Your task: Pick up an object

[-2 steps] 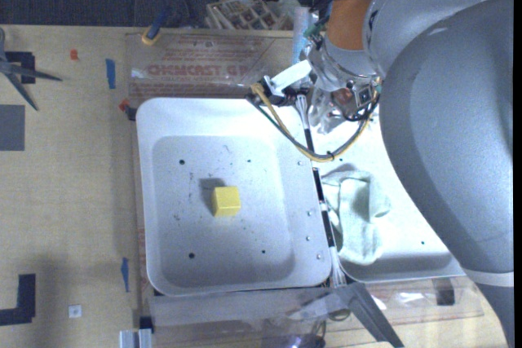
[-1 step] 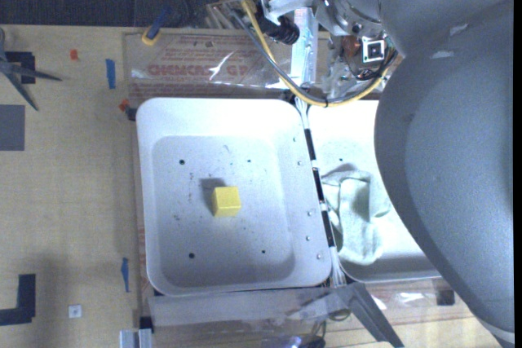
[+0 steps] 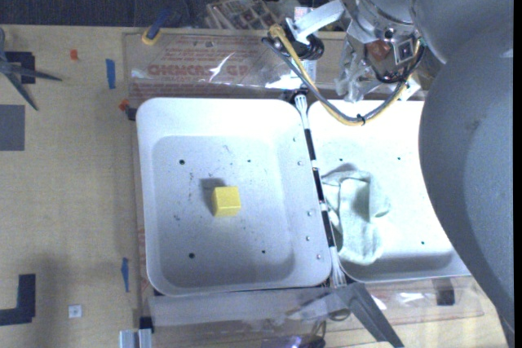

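Yellow block (image 3: 227, 200) sits alone near the middle of the left bin (image 3: 163, 126), a crumpled white cloth (image 3: 356, 212) in the right bin (image 3: 408, 257). My gripper (image 3: 359, 85) hangs above the right bin's far rim; its spread I cannot tell. I'd swing left, centre over the block, then descend straight.

A small yellow block (image 3: 227, 200) lies flat near the middle of the left bin (image 3: 163, 126), one corner turned slightly toward the camera, well apart from the walls. A crumpled white cloth (image 3: 356, 214) lies in the right bin (image 3: 408, 248), bunched against the left wall, touching the divide between bins.
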You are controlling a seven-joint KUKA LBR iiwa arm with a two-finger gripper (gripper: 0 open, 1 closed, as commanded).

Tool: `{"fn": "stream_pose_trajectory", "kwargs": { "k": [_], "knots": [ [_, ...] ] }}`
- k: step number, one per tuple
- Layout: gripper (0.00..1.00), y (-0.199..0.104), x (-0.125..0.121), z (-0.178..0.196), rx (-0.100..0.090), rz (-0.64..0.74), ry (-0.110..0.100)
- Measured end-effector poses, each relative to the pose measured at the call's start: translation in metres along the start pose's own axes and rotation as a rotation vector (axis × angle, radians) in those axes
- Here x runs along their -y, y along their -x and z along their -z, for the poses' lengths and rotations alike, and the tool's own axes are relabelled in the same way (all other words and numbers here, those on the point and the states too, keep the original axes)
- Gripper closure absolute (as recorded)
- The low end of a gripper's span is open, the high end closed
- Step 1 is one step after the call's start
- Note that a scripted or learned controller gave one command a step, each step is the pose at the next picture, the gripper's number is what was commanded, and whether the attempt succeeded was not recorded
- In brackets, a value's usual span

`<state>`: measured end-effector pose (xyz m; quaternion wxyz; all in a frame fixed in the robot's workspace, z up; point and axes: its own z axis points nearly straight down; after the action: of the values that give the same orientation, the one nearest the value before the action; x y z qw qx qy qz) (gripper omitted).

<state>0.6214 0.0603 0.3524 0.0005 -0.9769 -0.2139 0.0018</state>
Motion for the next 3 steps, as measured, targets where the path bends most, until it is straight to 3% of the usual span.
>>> {"fn": "stream_pose_trajectory", "kwargs": {
  "k": [1,2,3],
  "knots": [
    [1.00,-0.028,0.073,0.022,-0.006,-0.104,0.002],
    [1.00,-0.041,0.136,0.009,-0.006,-0.233,0.002],
    [1.00,-0.041,0.134,0.019,-0.009,-0.237,0.003]
  ]
}}
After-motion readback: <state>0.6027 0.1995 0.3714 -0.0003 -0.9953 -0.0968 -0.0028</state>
